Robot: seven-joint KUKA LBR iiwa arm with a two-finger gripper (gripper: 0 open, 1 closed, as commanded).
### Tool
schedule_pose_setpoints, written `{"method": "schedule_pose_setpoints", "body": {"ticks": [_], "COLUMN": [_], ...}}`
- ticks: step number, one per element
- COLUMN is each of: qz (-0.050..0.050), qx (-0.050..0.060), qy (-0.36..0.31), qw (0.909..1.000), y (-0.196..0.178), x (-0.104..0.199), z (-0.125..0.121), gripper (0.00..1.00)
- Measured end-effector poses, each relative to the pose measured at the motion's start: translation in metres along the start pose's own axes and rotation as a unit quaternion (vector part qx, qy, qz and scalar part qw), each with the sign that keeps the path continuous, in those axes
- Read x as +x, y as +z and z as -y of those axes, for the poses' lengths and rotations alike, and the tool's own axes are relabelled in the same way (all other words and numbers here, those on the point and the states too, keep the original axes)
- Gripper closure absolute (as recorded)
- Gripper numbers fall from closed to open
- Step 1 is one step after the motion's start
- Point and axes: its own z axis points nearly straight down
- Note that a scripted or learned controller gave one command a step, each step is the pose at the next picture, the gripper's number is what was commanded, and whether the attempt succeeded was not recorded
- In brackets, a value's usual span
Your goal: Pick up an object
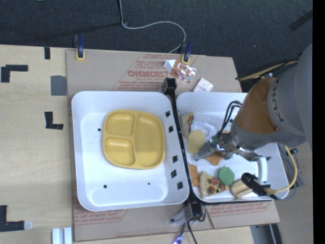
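Note:
In the right bin [213, 99] lie several toy foods: a pale yellow round piece [196, 140], a pizza slice [210, 183], a green broccoli-like piece [226, 175], a tan bread-like piece [240, 188], an orange piece [193, 175] and a brownish piece by the left wall [189, 120]. My gripper [207, 151] reaches in from the right and hangs low over the bin's left half, just right of the pale yellow piece. Its metal fingers [202, 152] point left. Nothing shows between them.
The left bin [86, 187] holds a yellow divided plate [134, 139]. A black divider with clips [175, 136] runs between the bins. Small packets [181, 70] lie on the cardboard behind the bins. The arm's grey body and orange band [259, 111] cover the right bin's right side.

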Motion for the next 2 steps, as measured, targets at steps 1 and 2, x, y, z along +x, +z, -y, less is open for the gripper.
{"method": "schedule_pose_setpoints", "body": {"ticks": [1, 2], "qz": [0.0, 0.0], "qx": [0.0, 0.0], "qy": [0.0, 0.0], "qw": [1.0, 1.0], "y": [-0.01, -0.0096], "x": [0.0002, 0.0002], "z": [0.0005, 0.0006], "gripper": [1.0, 0.0]}}
